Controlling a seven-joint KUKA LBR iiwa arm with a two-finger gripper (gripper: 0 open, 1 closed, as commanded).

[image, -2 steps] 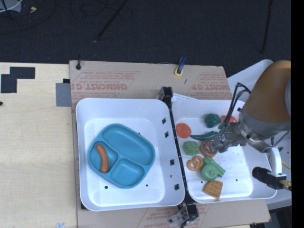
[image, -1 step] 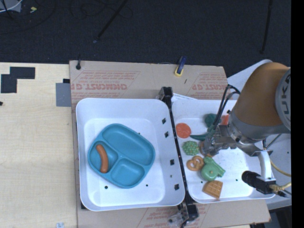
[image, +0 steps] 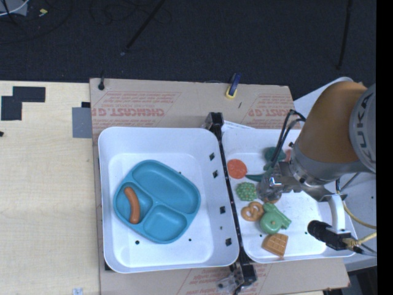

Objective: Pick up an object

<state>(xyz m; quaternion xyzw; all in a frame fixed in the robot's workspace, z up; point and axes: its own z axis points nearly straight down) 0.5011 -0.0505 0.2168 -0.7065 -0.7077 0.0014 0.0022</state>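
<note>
Even overhead light, slightly soft focus.

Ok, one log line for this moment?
arm: over right bin | claw: above toy food | sausage: in blue tray, left bin

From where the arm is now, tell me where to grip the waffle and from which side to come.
Come straight down on the waffle and pinch across its two opposite flat edges. It lies flat near the front of the right bin, a squarish slab. The green toy sits close behind it, so probably close the fingers left to right, where the floor looks bare.
</note>
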